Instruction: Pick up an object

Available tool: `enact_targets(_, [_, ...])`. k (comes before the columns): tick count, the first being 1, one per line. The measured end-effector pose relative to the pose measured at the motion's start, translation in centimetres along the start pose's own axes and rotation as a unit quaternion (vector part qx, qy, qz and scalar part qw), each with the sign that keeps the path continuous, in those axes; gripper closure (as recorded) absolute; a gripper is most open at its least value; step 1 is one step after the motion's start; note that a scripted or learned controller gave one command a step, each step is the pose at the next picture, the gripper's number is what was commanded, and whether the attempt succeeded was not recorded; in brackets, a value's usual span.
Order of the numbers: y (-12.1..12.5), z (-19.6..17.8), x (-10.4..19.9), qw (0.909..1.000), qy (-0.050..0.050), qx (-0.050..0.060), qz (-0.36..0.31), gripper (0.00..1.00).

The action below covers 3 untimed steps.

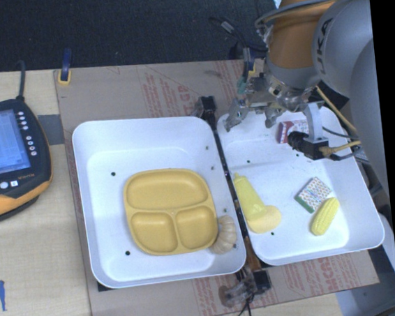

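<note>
My gripper [251,118] hangs over the far left part of the right bin [360,238], open, with nothing between its fingers [233,119]. In that bin lie a pale yellow bottle-shaped toy [254,204] near the left wall, a yellow corn cob [324,216] and a small green-and-white box [313,193] toward the right. Partly under the wrist at the far side sits a red-and-white item [283,132]. The left bin [96,199] holds a yellow divided plate [169,211] with a beige lumpy piece [224,234] at its near right corner.
A tablet-style pendant [4,156] with an orange rim lies on the bench to the left of the bins. Cables [337,147] run from the wrist over the right bin's far edge. Both bins rest on brown cardboard [141,89].
</note>
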<state>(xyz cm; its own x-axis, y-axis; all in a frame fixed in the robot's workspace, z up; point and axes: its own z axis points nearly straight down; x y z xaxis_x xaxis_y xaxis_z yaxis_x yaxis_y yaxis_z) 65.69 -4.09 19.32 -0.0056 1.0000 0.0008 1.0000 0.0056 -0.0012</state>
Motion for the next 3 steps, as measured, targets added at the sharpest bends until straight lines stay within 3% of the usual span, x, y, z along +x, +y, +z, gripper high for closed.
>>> enact_targets(1, [-0.2,10.2,-9.2,1.0000,-0.002,0.002,0.001,0.00])
enact_targets(2, [-0.1,10.1,-7.5,1.0000,-0.001,0.003,0.000,0.00])
enact_targets(3, [0.0,0.0,3.2,1.0000,0.000,0.000,-0.001,0.00])
